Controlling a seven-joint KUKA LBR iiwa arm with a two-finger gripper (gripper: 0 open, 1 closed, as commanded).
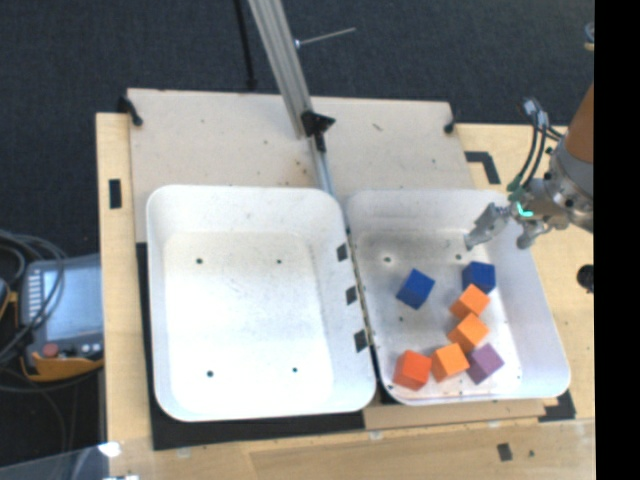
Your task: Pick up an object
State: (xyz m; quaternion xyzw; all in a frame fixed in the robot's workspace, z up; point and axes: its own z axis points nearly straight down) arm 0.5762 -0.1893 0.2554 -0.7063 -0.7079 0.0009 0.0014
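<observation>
The right bin (pixel 520 368) holds several cubes. One blue cube (pixel 415 288) lies near its middle and a second blue cube (pixel 480 275) sits closer to the right wall. Below them, three orange cubes (pixel 470 301) run down in a curve to a red-orange cube (pixel 412 369), with a purple cube (pixel 485 362) at the lower right. My gripper (pixel 505 230) hovers over the bin's upper right part, just above the second blue cube. It is open, and nothing is between its fingers (pixel 485 226).
The left bin (pixel 160 268) lies beside the right one. A slanted metal rail (pixel 285 58) runs from the top down to the gap between the bins. A monitor and cables (pixel 60 308) sit off the bench at the left.
</observation>
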